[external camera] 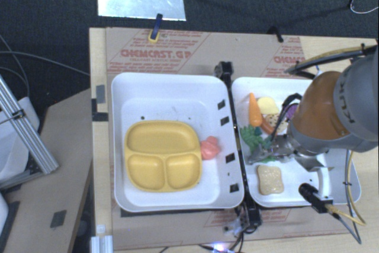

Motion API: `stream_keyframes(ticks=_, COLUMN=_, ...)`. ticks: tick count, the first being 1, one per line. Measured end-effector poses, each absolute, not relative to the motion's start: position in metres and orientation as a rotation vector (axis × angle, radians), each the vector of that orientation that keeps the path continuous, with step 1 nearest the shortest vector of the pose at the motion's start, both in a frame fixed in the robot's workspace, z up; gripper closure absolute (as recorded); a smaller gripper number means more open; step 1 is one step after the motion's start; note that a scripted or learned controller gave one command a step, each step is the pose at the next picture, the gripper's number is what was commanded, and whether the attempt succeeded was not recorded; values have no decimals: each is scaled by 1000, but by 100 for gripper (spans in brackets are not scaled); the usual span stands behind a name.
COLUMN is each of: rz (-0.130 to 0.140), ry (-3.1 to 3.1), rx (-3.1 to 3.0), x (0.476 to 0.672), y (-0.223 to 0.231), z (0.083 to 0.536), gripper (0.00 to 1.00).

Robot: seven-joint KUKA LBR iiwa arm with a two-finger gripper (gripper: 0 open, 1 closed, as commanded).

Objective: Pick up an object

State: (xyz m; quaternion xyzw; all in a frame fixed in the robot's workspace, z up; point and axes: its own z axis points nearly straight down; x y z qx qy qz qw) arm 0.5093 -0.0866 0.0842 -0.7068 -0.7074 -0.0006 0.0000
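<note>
The right bin (246, 87) holds several toy foods. An orange carrot (254, 109) lies at its left, with a pale yellow piece (268, 105) beside it. A green leafy piece (251, 138) lies below them and a slice of bread (270, 179) sits near the front. A purple piece (291, 108) peeks out by the arm. My gripper (265, 154) is low over the lower edge of the green piece, just above the bread. The arm's orange band (323, 106) hides the bin's right half.
The left bin (172, 85) holds a yellow divided tray (163, 155) with a pink toy (209, 147) against its right side. A black divider with clips (233, 127) runs between the bins. Cables lie at the front right (346, 213).
</note>
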Motion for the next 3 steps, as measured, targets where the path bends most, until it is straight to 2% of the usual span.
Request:
stream_keyframes(ticks=1, rz=-12, ry=-2238, rx=-2217, x=580, y=-36, z=190, gripper=0)
stream_keyframes(ticks=2, rz=-5, ry=-2225, rx=-2225, x=602, y=-108, z=113, gripper=0)
stream_keyframes(ticks=3, rz=-3, ry=-2228, rx=-2219, x=601, y=-107, z=124, gripper=100)
